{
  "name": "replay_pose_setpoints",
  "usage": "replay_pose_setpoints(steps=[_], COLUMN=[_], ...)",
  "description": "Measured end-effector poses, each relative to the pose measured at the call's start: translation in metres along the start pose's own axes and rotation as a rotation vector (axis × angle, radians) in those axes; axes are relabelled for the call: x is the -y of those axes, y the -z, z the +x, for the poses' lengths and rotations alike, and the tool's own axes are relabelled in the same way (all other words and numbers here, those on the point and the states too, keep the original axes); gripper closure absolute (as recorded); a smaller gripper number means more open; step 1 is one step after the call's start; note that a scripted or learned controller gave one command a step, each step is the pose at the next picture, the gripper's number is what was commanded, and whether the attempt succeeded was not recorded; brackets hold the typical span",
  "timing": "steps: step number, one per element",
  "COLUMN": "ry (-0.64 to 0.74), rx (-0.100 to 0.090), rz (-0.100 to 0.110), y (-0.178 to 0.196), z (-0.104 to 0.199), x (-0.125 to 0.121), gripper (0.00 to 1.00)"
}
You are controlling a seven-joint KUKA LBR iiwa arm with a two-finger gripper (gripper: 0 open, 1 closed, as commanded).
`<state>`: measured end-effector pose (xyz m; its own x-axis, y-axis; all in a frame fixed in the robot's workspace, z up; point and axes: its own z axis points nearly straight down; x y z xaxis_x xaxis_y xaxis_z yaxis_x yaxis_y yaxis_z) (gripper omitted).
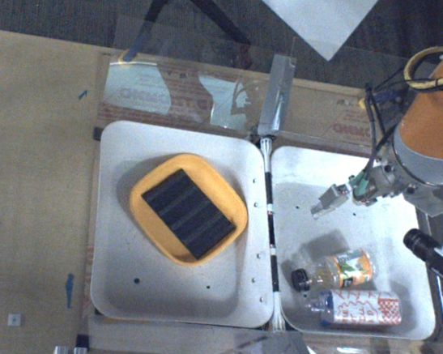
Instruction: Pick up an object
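Bins sit side by side on your bench, and the load is split between them: the left bin [101, 278] carries a single yellow tray-like dish [189, 207] with a dark ribbed panel in its middle, lying flat and turned at an angle, while the right bin [293, 223] carries two bottles lying down near its front edge. You have the clear bottle [337, 272] with a black cap, a yellowish-orange tint and a green-and-orange label, tipped on its side with the cap toward the divider, and just in front of it, nearly touching, a second bottle [358, 308] wrapped in a red-and-white patterned label. Both probably lie flat because round bodies will not stay put any other way in a shallow bin, so expect them to roll if nudged. Neither label can be read from this height; the print is too small and blurred. Behind the bins, a strip of cardboard under clear sheeting shows faint reddish lettering that you cannot make out either. Your gripper [326, 201] hangs over the rear part of the right bin, apart from both bottles and holding nothing; whether it stands open or closed cannot be told from this slant. Judging by position, the pick is not yet made.
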<state>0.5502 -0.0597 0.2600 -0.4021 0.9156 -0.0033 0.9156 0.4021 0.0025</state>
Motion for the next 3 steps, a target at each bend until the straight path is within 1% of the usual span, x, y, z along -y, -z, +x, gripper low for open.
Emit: replay_pose_setpoints(steps=[1, 2, 3], ry=[-0.084, -0.109, 0.085], rx=[-0.002, 0.004, 0.001], rz=[0.003, -0.009, -0.001], y=[-0.089, -0.171, -0.15], z=[-0.057, -0.09, -0.114], x=[0.057, 0.056, 0.026], gripper=[0.0, 0.0, 0.0])
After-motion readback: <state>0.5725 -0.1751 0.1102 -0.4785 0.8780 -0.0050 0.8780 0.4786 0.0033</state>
